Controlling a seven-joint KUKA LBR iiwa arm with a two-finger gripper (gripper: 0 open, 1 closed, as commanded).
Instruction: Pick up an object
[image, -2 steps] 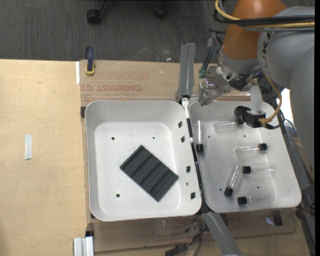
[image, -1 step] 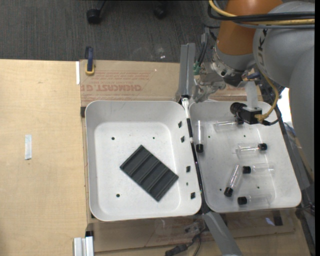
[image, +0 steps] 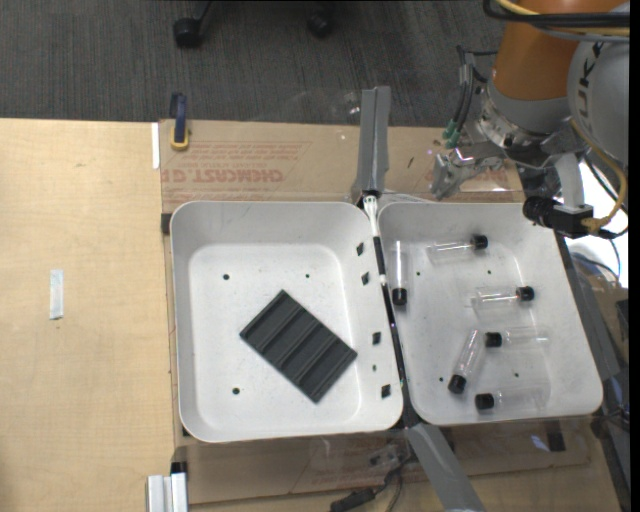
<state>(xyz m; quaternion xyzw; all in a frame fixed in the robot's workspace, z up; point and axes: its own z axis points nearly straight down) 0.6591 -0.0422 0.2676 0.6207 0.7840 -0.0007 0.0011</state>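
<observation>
Camera view has cardboard (image: 240, 160) at 12 o'clock printed "CHEMCAST GP", reading upside down. Left bin (image: 190, 300) holds a ribbed dark panel (image: 298, 346). Right bin (image: 570, 340) holds clear black-capped tubes (image: 465, 362). Gripper (image: 455, 165) hovers at 1 o'clock, can't tell its state.

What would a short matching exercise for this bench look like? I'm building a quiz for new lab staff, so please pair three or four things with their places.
Things:
1. dark ribbed slab
2. clear tubes with black caps
3. gripper
4. blue-handled clamp

Places:
A. above the right bin's far edge
B. in the left bin
C. on the cardboard's far left corner
D. in the right bin

Pairs: 1-B, 2-D, 3-A, 4-C
</observation>
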